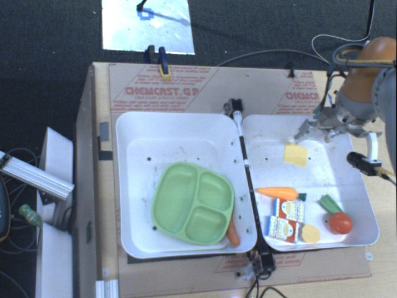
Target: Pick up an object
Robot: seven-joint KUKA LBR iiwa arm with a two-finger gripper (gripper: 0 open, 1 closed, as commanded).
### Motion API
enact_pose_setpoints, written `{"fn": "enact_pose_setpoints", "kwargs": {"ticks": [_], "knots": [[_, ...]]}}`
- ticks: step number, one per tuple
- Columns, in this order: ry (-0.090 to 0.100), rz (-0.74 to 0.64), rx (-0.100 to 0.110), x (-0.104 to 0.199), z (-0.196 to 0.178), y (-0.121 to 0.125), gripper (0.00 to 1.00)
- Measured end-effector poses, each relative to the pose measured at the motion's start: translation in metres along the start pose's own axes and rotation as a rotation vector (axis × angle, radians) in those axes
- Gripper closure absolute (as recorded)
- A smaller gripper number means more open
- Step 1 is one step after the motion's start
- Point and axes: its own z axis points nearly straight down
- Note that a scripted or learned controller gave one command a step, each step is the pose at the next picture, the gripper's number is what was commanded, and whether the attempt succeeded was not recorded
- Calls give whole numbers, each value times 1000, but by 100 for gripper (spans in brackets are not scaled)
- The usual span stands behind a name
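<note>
The gripper (310,131) hangs over the far edge of the right bin (363,188), near that bin's far right corner, on the grey arm (366,98) with its orange band. Its fingers (303,132) are spread apart, and nothing sits between them. A yellow cheese-like wedge (296,154) lies on the bin floor just beside the fingertips, toward the near side, apart from them.

Further toward the near edge of the right bin lies a toy carrot (278,192), pointing toward the divider between the bins. Just beyond it on the near side are two small red-and-white cartons (286,219) lying side by side, and touching them on the right is a pale yellow round piece (310,233). At the near right corner of that bin sits a red tomato-like toy (340,223) with a green piece (330,203) just beside it.

The left bin (133,166) holds a green compartment plate (193,202), tilted slightly, lying toward the near right part of the bin. A small orange sausage-like piece (232,234) lies against the plate's near right edge, close to the divider.
</note>
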Motion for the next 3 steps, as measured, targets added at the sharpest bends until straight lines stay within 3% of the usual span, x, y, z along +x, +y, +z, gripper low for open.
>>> {"fn": "enact_pose_setpoints", "kwargs": {"ticks": [1, 2, 3], "knots": [[2, 7, 6, 0, 12, -59, 0], [1, 6, 2, -1, 1, -58, 100], [1, 6, 2, -1, 1, -58, 0]]}}
